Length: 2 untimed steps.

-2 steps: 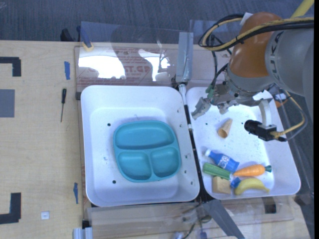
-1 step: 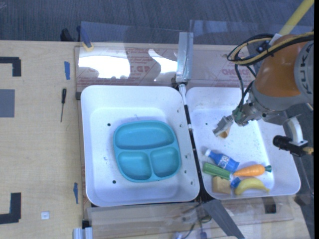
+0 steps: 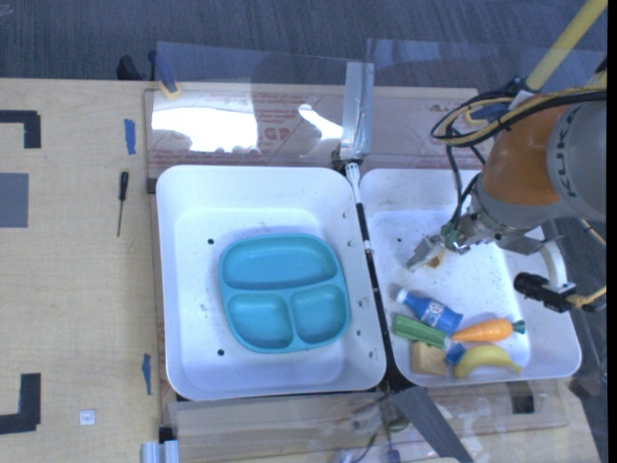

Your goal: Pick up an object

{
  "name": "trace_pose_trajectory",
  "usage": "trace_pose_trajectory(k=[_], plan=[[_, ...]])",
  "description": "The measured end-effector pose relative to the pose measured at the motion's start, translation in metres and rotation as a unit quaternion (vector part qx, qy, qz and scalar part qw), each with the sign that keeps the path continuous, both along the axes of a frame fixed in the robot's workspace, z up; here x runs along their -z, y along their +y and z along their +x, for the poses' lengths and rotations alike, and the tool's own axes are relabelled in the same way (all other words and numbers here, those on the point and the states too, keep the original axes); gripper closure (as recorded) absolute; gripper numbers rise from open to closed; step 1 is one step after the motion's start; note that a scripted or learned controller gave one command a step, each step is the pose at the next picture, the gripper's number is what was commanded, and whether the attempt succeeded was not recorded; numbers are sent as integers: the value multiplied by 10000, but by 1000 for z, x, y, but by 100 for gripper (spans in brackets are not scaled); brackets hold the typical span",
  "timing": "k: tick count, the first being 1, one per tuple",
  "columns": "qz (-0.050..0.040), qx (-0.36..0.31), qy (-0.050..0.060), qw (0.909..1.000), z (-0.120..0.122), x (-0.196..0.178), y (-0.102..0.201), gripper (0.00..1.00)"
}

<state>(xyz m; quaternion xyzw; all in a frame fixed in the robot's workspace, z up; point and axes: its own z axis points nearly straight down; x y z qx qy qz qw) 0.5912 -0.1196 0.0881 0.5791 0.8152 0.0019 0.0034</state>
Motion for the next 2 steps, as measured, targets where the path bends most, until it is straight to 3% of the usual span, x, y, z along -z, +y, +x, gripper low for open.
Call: trace_pose_trajectory(k=[1,2], plan=[[-4,9,-33,10000,2,-12,0,100],[21,669,0,9978,10,-100,81,100]])
